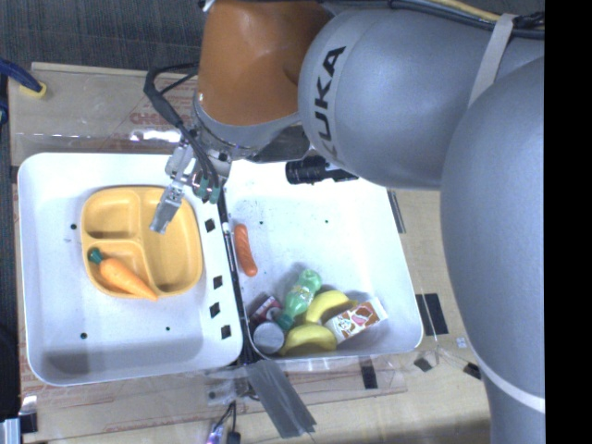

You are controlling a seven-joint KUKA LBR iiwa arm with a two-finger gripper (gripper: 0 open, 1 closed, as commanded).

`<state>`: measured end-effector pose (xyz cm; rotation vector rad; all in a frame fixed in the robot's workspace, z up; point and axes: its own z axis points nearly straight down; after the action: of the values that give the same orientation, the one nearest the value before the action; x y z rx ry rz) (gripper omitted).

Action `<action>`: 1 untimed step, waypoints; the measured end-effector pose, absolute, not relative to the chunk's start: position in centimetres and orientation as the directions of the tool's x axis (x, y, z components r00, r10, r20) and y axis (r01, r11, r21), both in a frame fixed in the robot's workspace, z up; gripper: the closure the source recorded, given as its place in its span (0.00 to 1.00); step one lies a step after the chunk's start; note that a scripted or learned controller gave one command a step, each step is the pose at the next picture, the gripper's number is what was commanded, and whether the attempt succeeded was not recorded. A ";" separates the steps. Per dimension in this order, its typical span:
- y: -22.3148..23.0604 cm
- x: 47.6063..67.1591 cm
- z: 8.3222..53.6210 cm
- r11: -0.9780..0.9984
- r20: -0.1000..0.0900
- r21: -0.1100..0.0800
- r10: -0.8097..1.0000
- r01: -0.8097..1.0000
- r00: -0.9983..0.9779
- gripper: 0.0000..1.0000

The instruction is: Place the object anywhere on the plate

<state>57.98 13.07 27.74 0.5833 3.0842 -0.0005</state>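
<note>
Over the Yellow Plate

Above the left bin, I am hanging my pincer over the glossy, divided plastic plate; I cannot tell its state. A smooth orange carrot is lying on the plate. My bulky arm is hiding the right bin's far side, where a sausage, bottle and bananas are crowding.

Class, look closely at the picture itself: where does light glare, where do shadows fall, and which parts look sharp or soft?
In the camera view, light shines as glare on the grey arm and its orange band; a soft shadow lies in the left bin's lower corner; the carrot on the yellow plate looks fairly sharp, while the pincer looks slightly soft.
</note>
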 end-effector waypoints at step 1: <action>13.1 58.0 28.8 0.932 -0.004 0.000 0.362 0.362 -0.932 1.00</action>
<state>58.04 13.13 28.76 0.5774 3.0840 -0.0007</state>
